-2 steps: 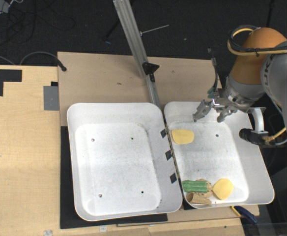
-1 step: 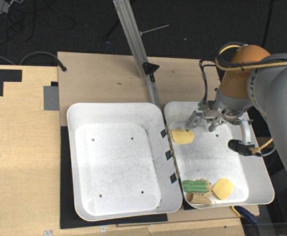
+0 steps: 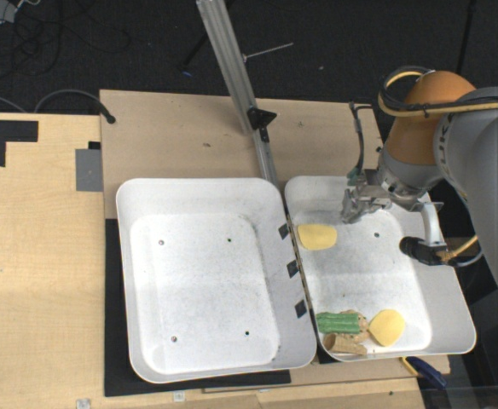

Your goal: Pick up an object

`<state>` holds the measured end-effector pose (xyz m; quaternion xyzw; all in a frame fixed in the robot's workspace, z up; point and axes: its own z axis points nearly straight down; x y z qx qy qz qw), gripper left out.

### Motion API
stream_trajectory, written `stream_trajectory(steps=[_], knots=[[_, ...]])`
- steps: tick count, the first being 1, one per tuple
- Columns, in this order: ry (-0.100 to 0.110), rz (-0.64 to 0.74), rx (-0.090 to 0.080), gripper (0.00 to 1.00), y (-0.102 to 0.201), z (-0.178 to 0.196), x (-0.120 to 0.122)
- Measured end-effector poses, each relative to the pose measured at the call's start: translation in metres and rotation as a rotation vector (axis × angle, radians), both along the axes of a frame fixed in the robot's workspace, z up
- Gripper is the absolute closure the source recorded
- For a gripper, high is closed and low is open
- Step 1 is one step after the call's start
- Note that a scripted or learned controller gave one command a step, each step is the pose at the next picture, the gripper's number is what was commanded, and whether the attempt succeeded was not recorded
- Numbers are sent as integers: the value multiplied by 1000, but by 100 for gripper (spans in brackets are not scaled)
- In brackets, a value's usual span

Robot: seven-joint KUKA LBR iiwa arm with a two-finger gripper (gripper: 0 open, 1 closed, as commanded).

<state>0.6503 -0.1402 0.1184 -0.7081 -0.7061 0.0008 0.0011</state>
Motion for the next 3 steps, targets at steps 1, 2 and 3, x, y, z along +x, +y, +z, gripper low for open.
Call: stream_trajectory(steps=[1, 2, 3], knots=[[-6, 0, -1, 100, -8, 51, 7], [-6, 4, -1, 100, -9, 96, 8], [1, 7, 2, 100, 50, 96, -4]])
